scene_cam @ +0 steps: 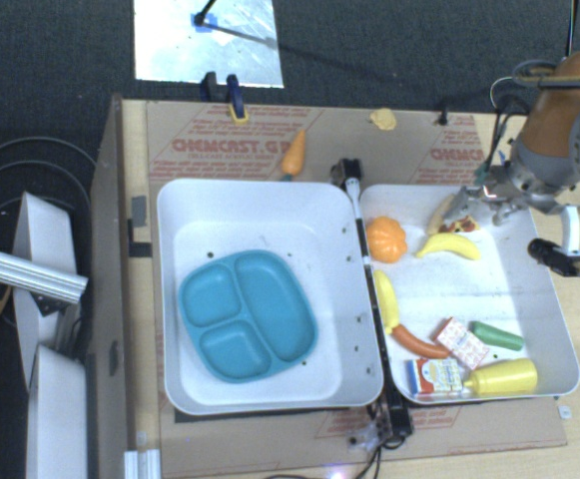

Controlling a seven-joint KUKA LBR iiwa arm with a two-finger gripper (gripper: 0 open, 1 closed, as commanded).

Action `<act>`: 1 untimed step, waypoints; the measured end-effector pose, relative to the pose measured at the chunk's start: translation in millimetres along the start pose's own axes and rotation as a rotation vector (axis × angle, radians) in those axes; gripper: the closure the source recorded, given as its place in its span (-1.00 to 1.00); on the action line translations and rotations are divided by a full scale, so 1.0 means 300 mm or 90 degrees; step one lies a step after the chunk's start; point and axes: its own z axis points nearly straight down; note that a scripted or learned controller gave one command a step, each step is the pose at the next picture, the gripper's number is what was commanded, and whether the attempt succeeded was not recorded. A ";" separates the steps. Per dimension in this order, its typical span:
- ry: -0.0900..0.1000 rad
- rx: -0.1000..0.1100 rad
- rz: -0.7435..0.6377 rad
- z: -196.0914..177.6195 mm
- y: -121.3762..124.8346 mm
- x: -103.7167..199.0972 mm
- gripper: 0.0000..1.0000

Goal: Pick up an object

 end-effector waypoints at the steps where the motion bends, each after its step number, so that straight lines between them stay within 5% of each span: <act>1: 0.000 0.000 0.001 0.091 -0.030 0.032 -1.00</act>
